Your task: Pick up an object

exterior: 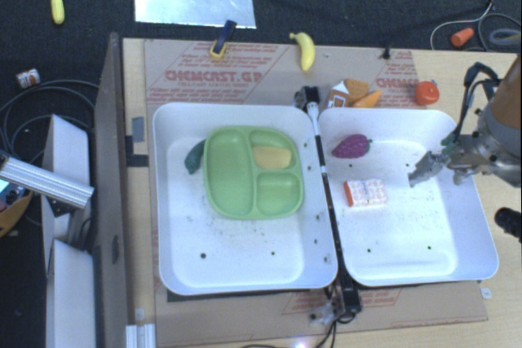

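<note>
Our hand (426, 169) hangs at the right of the frame, over the right bin (457, 257); we cannot tell its opening, and nothing shows in it. Nearest, left of it, lies the box (364, 193), the likeliest pick; the grapes (351, 146) sit above.

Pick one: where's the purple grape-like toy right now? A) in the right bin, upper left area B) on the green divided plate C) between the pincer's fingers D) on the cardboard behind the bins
A: the purple toy lies on the floor of the right bin, above the small orange-and-white box, apart from the pincer at that bin's right side.
</note>
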You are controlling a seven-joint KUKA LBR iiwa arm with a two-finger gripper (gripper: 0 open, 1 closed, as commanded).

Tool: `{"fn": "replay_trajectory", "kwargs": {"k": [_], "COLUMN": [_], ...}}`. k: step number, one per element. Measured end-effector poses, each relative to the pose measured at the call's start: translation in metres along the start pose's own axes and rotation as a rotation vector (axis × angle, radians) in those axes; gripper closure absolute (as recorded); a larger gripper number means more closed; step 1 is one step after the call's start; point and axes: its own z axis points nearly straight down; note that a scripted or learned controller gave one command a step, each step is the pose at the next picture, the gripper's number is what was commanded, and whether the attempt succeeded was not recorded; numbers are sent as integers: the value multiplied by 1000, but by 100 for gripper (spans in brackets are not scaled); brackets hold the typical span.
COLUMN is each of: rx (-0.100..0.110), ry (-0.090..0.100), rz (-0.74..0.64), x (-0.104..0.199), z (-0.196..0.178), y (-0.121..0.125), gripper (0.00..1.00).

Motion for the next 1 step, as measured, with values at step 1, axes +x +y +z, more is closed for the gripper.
{"fn": "replay_trajectory", "kwargs": {"k": [1], "rx": [8], "ry": [4], "rz": [-6], "x": [55], "z": [138], "y": [29], "gripper": [0]}}
